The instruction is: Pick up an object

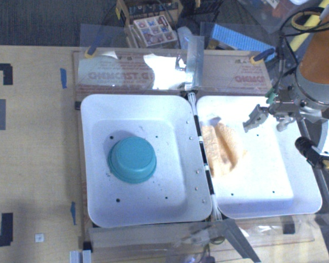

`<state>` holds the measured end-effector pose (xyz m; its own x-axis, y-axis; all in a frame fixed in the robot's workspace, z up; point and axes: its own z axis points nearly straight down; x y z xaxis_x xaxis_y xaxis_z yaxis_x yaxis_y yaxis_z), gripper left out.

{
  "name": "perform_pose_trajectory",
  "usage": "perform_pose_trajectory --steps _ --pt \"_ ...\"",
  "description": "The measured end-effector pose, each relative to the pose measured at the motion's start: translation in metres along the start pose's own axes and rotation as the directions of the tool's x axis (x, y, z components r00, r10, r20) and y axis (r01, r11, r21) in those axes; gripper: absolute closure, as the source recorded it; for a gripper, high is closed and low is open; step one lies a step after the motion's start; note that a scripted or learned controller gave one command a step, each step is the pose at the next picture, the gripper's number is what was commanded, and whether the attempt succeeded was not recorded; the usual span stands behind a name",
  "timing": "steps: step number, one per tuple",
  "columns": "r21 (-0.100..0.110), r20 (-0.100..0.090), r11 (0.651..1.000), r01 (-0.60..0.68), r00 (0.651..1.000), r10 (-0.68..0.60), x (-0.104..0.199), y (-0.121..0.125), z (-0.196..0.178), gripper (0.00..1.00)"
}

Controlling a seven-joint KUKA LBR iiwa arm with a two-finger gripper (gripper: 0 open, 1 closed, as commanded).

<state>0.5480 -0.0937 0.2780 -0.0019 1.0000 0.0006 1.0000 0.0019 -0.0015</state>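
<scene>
Worktop (33, 163): pale wood surface, with black angular markings near its left edge and small strips of blue tape.
Left bin (93, 119): shallow white tray with rounded corners, lying on the worktop, its floor lightly speckled with dark marks.
Teal bowl (132, 159): turned upside down on the floor of the left bin, a little left of the bin's middle, apart from every wall.
Cardboard panel (115, 73): lies along the far side of both bins, with a bright glare patch on it.
Divider (200, 147): the two bins' inner rims meet here, touching side by side.
Right bin (263, 201): shallow white tray just beside the left one.
Tan cloth-like object (225, 147): crumpled, pale orange-beige, lying in the left part of the right bin, close against the inner wall; what it is exactly cannot be told.
Pincer (268, 120): above the far part of the right bin, to the right of the tan object and apart from it; the two fingers stand spread wide, with nothing between them.
Arm (318, 64): grey with an orange band, reaching in from the right, over the right bin's far right corner.
</scene>
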Motion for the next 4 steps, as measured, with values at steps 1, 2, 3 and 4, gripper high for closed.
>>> perform_pose_trajectory --steps 1,2,3,4 --pt "-0.001 0.0 0.988 0.157 0.988 -0.157 0.03 0.034 0.093 0.0" --pt "-0.004 0.001 0.995 0.103 0.995 -0.103 0.063 0.087 0.09 0.0" --pt "0.0 0.0 1.0 0.011 1.0 -0.011 0.017 0.065 0.093 0.0" --pt "-0.008 0.001 1.0 0.016 1.0 -0.016 -0.02 0.057 0.186 0.0"
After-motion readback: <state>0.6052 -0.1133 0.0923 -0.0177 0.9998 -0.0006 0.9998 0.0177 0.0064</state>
